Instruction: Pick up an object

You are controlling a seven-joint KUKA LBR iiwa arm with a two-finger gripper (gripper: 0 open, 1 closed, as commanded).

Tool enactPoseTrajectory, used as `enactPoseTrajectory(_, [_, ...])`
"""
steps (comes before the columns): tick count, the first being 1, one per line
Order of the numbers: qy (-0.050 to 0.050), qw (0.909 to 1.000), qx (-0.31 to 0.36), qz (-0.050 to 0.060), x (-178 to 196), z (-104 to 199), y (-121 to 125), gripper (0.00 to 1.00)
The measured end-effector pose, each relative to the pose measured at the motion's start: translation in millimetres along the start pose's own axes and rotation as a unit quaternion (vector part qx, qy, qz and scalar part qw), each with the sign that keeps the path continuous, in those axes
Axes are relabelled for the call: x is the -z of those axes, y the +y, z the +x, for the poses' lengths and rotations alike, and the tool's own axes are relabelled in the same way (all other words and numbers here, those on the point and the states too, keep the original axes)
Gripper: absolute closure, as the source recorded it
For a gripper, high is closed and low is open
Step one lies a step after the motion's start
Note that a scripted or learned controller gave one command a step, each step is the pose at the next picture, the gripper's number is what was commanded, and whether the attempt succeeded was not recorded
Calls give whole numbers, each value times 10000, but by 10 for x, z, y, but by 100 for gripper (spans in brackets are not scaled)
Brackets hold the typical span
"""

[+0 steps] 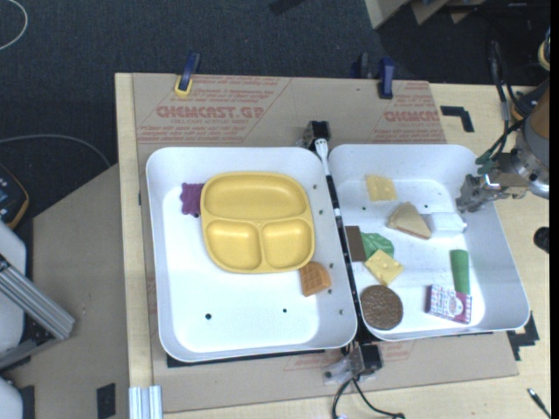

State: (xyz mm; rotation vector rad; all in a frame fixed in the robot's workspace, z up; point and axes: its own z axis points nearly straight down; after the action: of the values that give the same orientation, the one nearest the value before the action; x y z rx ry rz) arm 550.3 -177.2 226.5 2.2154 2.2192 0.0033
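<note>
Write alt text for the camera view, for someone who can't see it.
Two white bins sit side by side; the gripper hovers at the right bin's far right edge. The left bin has a yellow divided tray; the right has small toy foods, including a brown disc.

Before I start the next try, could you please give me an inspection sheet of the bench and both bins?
Surface: cardboard-covered bench bearing the left bin and the right bin side by side.
Job's things: right bin holds a tan wedge, yellow block, green cylinder, brown disc, red-and-white packet.
Clutter: left bin holds a yellow divided tray, a purple piece, a waffle piece.
Hand: hand at the right bin's right rim, nothing seen in it.
Cables: wires below the bins.
Surroundings: dark carpet.
</note>
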Motion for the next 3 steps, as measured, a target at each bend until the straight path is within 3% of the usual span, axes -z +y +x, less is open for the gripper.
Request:
enactPoseTrajectory(2, [14,10000,26,-4,61,854,801,100])
enactPoseTrajectory(3, [15,10000,3,39,-58,1059,825,100])
